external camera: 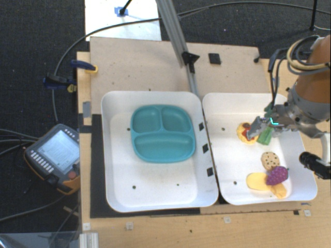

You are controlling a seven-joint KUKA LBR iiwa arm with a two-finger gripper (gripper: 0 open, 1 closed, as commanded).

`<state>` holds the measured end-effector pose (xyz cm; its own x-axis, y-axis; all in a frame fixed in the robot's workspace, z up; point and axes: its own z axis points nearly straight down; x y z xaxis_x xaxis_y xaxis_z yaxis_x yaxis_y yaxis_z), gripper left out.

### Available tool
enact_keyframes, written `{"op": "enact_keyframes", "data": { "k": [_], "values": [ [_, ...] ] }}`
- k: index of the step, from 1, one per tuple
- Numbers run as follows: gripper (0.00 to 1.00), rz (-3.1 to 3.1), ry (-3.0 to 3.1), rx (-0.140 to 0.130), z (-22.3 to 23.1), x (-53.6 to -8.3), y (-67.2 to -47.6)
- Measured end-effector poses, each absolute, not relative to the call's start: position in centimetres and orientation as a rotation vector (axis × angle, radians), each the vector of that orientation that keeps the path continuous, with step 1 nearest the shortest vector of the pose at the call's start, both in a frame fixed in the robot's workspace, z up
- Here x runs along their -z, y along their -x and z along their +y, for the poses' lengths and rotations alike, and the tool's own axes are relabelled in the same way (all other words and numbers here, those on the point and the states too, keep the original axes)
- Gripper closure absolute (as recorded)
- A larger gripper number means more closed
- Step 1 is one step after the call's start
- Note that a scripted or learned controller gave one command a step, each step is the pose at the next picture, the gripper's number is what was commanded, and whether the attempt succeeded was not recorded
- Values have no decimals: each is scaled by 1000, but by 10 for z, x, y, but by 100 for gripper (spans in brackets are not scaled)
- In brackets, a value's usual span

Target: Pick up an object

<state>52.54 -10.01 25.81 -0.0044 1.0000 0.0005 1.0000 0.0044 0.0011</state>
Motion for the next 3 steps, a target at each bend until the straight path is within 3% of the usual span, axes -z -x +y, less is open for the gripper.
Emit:
{"op": "enact_keyframes", "data": {
  "k": [1, 3],
  "values": [
    [0, 2225, -2216, -3, -100, -259, -526],
    [0, 2224, -2222, 2, -101, -171, -538]
  ]
}}
